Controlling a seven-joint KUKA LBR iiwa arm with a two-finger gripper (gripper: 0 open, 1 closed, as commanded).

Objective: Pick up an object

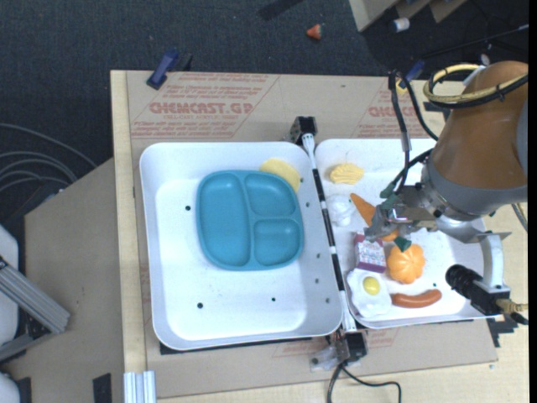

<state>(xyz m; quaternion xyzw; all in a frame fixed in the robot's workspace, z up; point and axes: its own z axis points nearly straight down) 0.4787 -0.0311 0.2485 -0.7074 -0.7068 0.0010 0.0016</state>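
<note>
My gripper (388, 222) hangs low over the middle of the right bin (457, 309), at the lower end of an orange carrot (362, 205). Just below it lie a purple box (370, 254) and an orange fruit (405, 264) with a green stalk. A fried egg (370, 286) and a red sausage (415, 298) rest near the bin's front edge. A yellow pastry-like piece (346, 173) sits at the bin's back, and a small white piece (340, 212) lies by the left wall. The arm's body hides the bin's right part.
The left bin (168, 250) holds a blue divided plate (249, 219) with a yellow item (282, 172) behind it. A black clamp (303, 128) sits at the back where the bins meet. Cables (403, 133) run down from the arm.
</note>
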